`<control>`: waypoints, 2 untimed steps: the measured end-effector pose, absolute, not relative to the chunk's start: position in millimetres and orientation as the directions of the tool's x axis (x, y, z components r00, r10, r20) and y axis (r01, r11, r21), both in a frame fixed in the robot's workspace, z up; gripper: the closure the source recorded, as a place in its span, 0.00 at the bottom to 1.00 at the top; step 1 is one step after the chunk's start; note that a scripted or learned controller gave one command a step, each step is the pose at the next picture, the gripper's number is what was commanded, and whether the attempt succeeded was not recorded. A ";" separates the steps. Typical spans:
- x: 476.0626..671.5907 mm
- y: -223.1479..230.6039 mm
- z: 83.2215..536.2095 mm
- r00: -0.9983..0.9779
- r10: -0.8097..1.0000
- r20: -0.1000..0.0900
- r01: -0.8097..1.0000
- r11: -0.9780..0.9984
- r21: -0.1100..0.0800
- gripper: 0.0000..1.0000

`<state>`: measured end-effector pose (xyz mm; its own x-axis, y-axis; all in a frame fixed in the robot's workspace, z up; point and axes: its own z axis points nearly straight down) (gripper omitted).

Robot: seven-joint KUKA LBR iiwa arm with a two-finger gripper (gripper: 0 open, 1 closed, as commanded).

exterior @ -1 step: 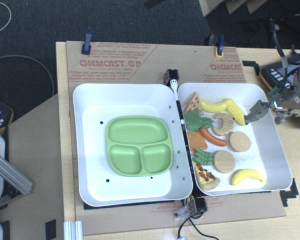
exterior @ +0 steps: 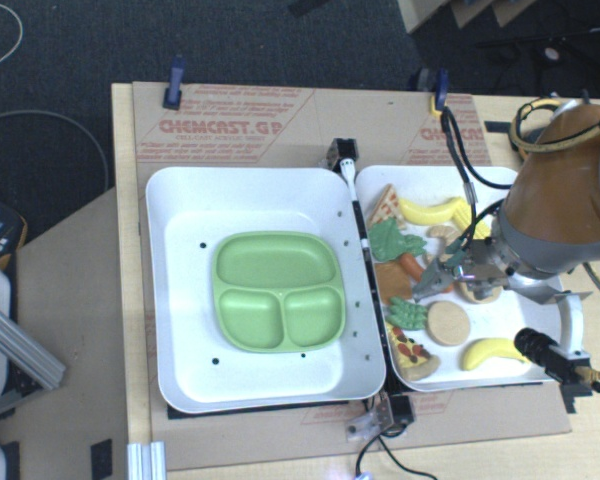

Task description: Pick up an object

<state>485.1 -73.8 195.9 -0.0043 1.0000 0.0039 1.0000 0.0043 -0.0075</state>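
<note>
The right bin (exterior: 500, 180) holds several toy foods. A pizza slice (exterior: 384, 206) and a yellow banana (exterior: 433, 211) lie at the far end. Below them are a green leafy piece (exterior: 392, 239) and an orange carrot (exterior: 410, 266). Nearer the front sit another green piece (exterior: 408, 315), a round tan cookie (exterior: 448, 323), a second banana (exterior: 492, 353) and a second pizza slice (exterior: 413, 354). My gripper (exterior: 432, 276) is low in the middle of this bin, just right of the carrot and above the cookie. Nothing is visibly lifted.
The left bin (exterior: 170, 268) holds a green three-compartment plate (exterior: 278, 290). A black divider strip (exterior: 361, 238) runs between the bins. The arm's orange band (exterior: 565, 168) and grey wrist (exterior: 545, 253) cover the right bin's far right part. Cables (exterior: 458, 148) hang over its back edge.
</note>
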 end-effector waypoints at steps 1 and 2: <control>487.6 -77.6 209.8 0.001 1.000 -0.001 1.000 -0.001 0.003 1.00; 479.8 -110.4 300.9 0.003 1.000 -0.004 1.000 -0.003 0.010 1.00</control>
